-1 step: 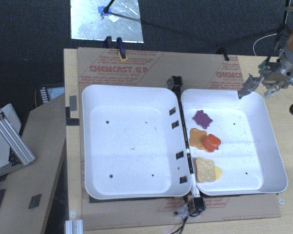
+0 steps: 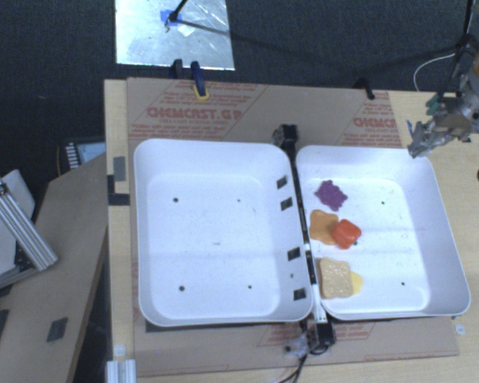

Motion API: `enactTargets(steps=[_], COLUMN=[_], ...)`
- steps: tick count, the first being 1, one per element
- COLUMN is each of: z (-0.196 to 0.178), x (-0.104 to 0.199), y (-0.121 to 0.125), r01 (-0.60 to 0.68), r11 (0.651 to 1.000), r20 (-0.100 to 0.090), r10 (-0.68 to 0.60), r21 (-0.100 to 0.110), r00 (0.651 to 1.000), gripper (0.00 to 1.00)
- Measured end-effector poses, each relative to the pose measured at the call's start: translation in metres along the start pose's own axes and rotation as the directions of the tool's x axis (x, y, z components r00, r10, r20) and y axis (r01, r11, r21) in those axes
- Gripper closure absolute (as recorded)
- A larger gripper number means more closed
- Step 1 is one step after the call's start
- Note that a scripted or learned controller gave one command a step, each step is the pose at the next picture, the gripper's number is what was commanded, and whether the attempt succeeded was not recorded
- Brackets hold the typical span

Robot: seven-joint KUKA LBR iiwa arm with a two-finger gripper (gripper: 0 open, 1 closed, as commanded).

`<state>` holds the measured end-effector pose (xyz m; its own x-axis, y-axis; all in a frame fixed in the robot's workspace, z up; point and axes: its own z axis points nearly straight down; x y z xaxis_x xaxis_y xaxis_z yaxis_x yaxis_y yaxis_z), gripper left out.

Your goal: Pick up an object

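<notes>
Currently claw [image 2: 421, 144] at right bin's [image 2: 431, 214] 1 o'clock corner, grip state unreadable; orange piece [image 2: 345, 232] lies toward 7 o'clock, well apart.

Even, fairly bright overhead light — the two white bins [image 2: 215, 230] look near washed out, with soft shadows under their rims. A foil sheet [image 2: 174, 22] glares patchily. The picture is slightly soft and grainy — the dark floor loses detail.
</notes>
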<state>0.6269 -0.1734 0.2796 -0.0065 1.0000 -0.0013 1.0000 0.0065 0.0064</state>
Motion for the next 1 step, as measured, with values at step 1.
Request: enactTargets(steps=[1], z=[-0.1651], x=[0.0185], y=[-0.0706], r01=[-0.001], r11=[1.000], r20=[0.003], r10=[0.001], r21=[-0.014], r00=[1.000], gripper=[1.00])
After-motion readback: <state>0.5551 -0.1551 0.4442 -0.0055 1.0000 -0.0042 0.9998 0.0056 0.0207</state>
